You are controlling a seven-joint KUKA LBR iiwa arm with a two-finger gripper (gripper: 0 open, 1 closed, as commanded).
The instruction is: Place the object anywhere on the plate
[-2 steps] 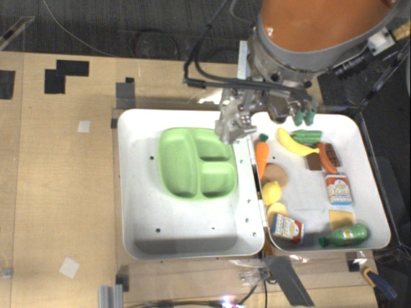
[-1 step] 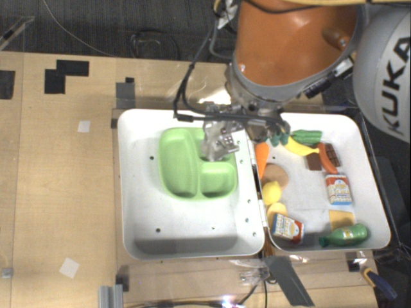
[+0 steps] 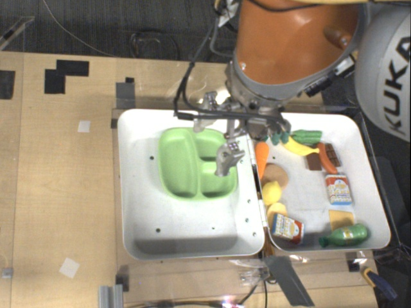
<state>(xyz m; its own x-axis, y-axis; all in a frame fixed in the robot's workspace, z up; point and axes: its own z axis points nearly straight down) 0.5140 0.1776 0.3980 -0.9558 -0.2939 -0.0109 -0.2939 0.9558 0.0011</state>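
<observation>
We cannot yet name the object to be placed: the toy foods, among them a carrot [image 3: 261,159], a banana [image 3: 297,147] and a green bottle [image 3: 345,235], all lie in the right bin [image 3: 371,165], at three o'clock from the green plate [image 3: 192,164]. The plate sits in the left bin [image 3: 138,191]. Our hand [image 3: 227,160] hangs over the plate's three o'clock rim; whether it is spread or pinching something, we cannot tell. We judge the next move must first confirm a grasp, then release above the plate.

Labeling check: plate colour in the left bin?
Light green plate, clearest in the camera view.
</observation>
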